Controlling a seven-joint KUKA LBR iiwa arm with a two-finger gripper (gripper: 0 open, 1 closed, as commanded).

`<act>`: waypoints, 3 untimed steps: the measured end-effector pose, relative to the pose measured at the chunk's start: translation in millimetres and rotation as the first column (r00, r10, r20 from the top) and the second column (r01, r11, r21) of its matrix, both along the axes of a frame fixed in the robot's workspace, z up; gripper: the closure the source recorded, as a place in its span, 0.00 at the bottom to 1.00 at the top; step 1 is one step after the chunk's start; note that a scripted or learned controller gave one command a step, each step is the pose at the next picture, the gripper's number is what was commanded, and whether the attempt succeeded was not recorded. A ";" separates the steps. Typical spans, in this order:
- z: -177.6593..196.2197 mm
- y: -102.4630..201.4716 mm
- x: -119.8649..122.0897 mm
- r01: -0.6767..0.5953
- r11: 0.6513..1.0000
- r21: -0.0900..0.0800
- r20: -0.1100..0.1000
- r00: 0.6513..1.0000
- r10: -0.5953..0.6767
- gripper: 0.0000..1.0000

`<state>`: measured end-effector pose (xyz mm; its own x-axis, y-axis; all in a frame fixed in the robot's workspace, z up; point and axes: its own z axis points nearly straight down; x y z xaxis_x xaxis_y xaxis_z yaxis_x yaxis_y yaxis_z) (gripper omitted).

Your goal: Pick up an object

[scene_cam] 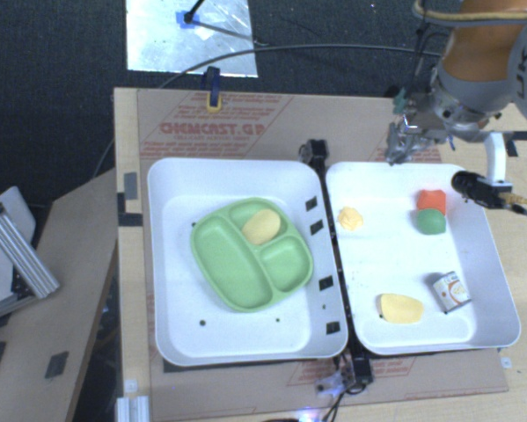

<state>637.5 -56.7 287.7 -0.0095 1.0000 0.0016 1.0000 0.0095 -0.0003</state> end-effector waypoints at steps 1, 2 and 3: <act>-18.5 43.4 -18.5 0.002 1.000 -0.001 -0.001 1.000 -0.002 1.00; -18.7 89.9 -37.6 0.000 1.000 0.000 -0.001 1.000 0.000 1.00; -36.2 138.4 -43.8 0.000 1.000 0.000 -0.001 1.000 0.000 1.00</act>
